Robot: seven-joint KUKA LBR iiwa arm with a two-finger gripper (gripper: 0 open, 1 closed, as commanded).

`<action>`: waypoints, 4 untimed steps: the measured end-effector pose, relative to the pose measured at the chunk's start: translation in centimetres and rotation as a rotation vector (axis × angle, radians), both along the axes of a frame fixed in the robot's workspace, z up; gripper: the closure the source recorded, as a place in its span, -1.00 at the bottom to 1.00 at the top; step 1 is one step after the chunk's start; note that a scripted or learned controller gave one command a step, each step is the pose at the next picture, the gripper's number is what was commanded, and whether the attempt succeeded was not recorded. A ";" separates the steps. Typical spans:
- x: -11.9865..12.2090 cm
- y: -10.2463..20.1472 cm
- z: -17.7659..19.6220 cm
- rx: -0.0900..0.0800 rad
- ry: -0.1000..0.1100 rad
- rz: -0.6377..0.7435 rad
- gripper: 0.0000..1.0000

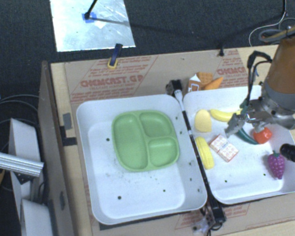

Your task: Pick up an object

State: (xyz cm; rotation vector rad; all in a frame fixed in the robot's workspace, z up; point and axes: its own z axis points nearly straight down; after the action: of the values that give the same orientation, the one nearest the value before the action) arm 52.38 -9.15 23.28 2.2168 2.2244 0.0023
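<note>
One gripper (237,123), over right bin (252,190): fingers spread approx. mid-wide, nothing betw. them, tips just above pink-white block (223,147). Items in right bin: yellow lemon (203,120), banana (222,114), corn cob (205,152), purple grapes (276,163), red-orange veg (261,135) w/ green leaf, partly under wrist. Left bin (107,200): green divided plate (144,140). Cardboard sheet (110,76) under both bins; dark carpet (5,41) around; orange carrot (211,82) beyond right bin's far rim.

Cardboard-topped bench (126,72) under two white bins (97,163).
</note>
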 end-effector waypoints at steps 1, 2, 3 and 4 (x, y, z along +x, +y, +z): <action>12.4 -3.7 -0.5 -0.004 -0.009 0.003 -1.00; 9.2 -8.4 -13.8 0.000 0.012 -0.007 -1.00; 7.8 -7.0 -14.9 0.000 0.002 -0.003 -1.00; 8.0 -7.1 -13.7 -0.001 -0.003 -0.001 1.00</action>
State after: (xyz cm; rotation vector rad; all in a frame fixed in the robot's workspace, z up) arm 60.38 -16.24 9.57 2.2162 2.2205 0.0045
